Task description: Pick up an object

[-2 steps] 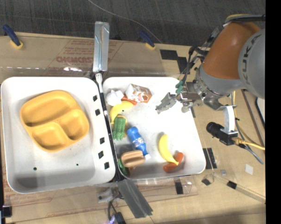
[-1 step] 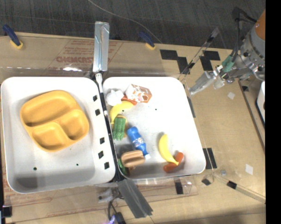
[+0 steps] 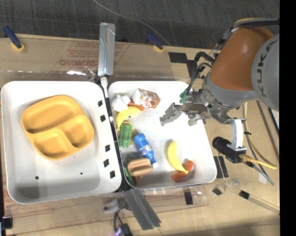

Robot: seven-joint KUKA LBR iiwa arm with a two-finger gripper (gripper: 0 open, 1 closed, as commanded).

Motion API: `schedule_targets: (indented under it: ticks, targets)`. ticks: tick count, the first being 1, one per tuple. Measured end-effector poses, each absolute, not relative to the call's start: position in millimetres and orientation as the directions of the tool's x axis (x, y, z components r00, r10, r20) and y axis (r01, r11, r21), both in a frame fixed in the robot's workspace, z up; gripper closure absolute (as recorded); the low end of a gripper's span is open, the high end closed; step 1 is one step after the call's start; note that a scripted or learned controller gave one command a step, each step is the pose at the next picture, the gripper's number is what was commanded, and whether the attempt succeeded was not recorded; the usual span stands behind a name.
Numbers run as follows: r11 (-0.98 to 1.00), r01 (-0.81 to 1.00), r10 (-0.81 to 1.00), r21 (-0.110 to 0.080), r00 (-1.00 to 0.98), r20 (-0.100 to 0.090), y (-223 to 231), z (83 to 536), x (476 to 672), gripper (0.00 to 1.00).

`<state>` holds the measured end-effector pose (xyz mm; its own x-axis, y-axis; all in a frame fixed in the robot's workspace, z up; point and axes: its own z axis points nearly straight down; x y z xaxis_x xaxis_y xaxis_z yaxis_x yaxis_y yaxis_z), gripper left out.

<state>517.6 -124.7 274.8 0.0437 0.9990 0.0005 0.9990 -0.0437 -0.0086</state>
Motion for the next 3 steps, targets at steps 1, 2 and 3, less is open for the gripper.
schedule_targets:
  ticks: [1, 2, 3]
  targets:
    - [-0.208, 0.978, 0.978, -0.015, 0.208, 0.000, -96, 110, 488.6, 0.00]
    - [-0.539, 0.842, 0.842, -0.005, 0.539, -0.002, -107, 90, 541.9, 0.00]
    - [-0.536, 0.844, 0.844, -0.009, 0.536, -0.003, -107, 99, 541.2, 1.00]
